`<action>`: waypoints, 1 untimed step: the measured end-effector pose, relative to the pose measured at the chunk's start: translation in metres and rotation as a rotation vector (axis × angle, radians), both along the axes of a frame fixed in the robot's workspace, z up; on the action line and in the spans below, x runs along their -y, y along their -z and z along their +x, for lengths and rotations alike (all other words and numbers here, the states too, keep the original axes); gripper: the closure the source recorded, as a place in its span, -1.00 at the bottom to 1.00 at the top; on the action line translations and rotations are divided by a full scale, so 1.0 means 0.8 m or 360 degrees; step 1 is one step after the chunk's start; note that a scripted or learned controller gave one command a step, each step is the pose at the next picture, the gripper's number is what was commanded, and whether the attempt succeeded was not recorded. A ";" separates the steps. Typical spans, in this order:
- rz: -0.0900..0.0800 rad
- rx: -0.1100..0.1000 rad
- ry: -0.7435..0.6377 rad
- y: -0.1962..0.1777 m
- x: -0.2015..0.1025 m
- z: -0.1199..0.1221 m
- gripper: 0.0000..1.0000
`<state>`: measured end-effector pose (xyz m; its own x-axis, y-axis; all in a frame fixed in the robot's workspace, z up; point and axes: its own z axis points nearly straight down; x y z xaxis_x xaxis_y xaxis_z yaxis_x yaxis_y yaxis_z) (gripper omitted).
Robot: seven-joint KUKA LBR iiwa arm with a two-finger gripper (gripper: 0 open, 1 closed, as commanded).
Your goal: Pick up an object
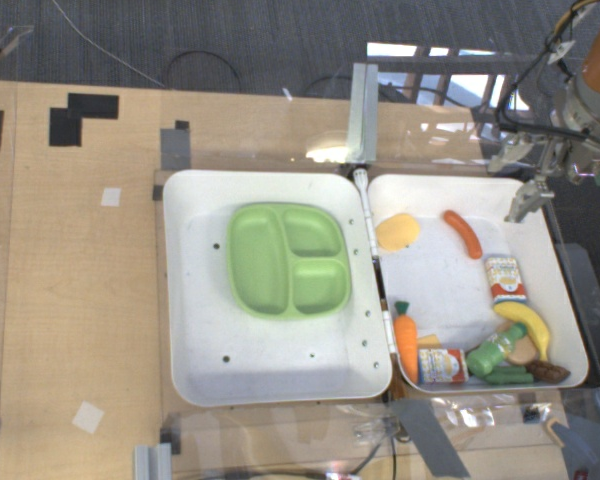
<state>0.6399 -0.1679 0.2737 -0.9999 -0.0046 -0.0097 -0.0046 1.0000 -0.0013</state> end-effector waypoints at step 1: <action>0.0006 -0.0022 -0.0144 0.179 0.026 -0.032 -1.00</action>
<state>0.6143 -0.1887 0.1303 -0.9955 -0.0951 0.0039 -0.0950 0.9955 0.0032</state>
